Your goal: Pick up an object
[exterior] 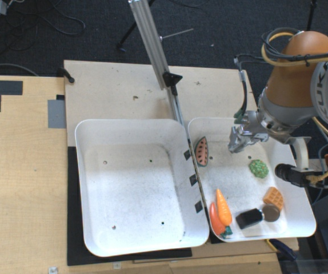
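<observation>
Hand (239, 140) low over the right bin (236, 178), near its back end. Open or shut: cannot tell from up here. Hung from the grey arm (281, 117), with the big orange band (296, 67) just above, reaching in from the right.

Toys to pick, all in that same right bin. Watermelon slice (202, 151) by the left wall, near the hand and a bit lower in the view. Green lump (259, 168) on the other side of the hand, also near, not touching it. Waffle (273, 197) farther toward the front, near the right wall. Brown piece (271, 212) right against the waffle's front edge. Black block (248, 218) touching the brown piece, lying flat. Orange carrot (223, 206) at the front left corner, tip pointing to the back, green end at the front. Red piece (214, 217) tucked beside the carrot, partly under it.

Left bin (130, 178) side by side with the right one, walls touching. Both on the pale desk (112, 90). Long metal bar (151, 41) slanting up from the spot between the bins, toward the top of the view.
</observation>
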`<state>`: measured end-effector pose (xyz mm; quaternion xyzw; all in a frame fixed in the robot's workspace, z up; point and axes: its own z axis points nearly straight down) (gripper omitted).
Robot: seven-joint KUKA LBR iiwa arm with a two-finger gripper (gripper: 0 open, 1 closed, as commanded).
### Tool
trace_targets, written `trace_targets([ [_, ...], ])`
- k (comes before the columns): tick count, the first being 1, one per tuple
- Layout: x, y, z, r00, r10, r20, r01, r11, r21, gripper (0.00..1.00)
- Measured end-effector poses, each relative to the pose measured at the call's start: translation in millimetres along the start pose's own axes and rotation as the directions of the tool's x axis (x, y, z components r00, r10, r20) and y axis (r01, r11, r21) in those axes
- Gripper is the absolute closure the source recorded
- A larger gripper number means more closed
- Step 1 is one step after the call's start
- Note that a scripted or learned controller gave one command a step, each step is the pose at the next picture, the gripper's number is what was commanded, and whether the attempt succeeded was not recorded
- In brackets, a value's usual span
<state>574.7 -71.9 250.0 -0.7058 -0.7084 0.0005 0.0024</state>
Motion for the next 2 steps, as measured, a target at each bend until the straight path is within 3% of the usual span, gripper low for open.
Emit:
trace_targets([
  [2,111.8,24.8,11.9,1.000,-0.001,0.001,0.001,1.000,-0.001,1.00],
])
